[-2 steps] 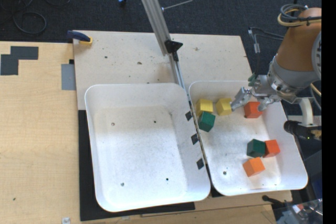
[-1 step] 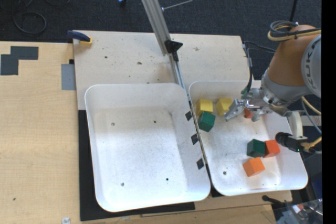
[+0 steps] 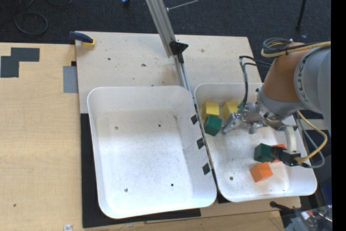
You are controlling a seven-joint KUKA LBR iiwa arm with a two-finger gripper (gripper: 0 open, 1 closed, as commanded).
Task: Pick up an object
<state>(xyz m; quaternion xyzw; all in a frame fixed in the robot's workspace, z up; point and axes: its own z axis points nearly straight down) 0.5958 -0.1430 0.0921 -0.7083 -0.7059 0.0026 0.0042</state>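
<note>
In the right bin (image 3: 303, 187), my gripper (image 3: 241, 126) hangs low over the floor under the grey arm with its orange band. Its two metal fingers stand apart, open, with bare bin floor between them. The left finger (image 3: 230, 125) is just right of a green block (image 3: 213, 125) and below a yellow block (image 3: 231, 108). A second yellow block (image 3: 211, 110) lies against the bin's left wall. Toward the front right sit a dark green block (image 3: 263, 152), a small red piece (image 3: 279, 149) and an orange block (image 3: 261, 171).
The left bin (image 3: 108, 100) stands beside the right one, split from it by a ridge with black clips (image 3: 200, 143). A slanted metal rail (image 3: 159, 11) rises behind the bins. Cables loop off the arm at the right.
</note>
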